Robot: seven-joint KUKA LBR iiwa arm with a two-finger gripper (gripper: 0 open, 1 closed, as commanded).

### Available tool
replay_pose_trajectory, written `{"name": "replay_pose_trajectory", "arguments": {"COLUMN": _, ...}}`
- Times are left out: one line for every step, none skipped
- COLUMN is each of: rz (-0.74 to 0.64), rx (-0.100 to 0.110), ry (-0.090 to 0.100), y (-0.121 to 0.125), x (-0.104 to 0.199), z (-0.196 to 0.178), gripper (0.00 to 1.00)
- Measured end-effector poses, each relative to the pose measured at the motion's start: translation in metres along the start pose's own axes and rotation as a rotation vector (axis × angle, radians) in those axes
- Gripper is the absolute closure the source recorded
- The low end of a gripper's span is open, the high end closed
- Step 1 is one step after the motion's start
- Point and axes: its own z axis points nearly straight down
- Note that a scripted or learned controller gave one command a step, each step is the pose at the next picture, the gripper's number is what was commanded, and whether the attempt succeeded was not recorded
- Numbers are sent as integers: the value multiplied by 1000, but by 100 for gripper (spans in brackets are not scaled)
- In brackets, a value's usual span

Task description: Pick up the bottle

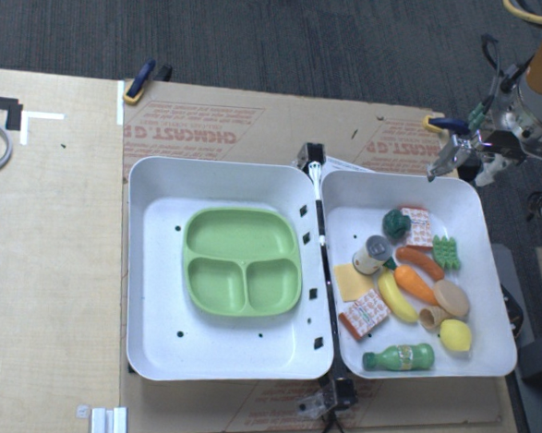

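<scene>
A smooth green divided tray point(243, 260) with rounded corners is lying in the middle of the left white bin point(148, 249), leaving a band of bare floor showing all around it. The right white bin point(494, 273) is sitting just beside it, their inner rims meeting along a clipped seam. Its far corner is lying open, while the toys are crowding its middle and near half: a flat yellow cheese slice point(351, 282), a grey tin can point(372, 253), a glossy banana point(396, 296), an orange carrot point(415, 284) and a lemon point(455, 336). The bottle point(399, 359), green plastic with a yellow label, is lying on its side close to the near rim, just below the banana. The gripper point(460, 161) is hovering above the far right corner, well apart from the bottle, its fingers spread and holding nothing.
</scene>
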Motion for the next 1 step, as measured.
{"name": "replay_pose_trajectory", "arguments": {"rz": -3, "rx": -1, "ry": -2, "y": 0, "x": 0, "z": -10, "gripper": 100}}
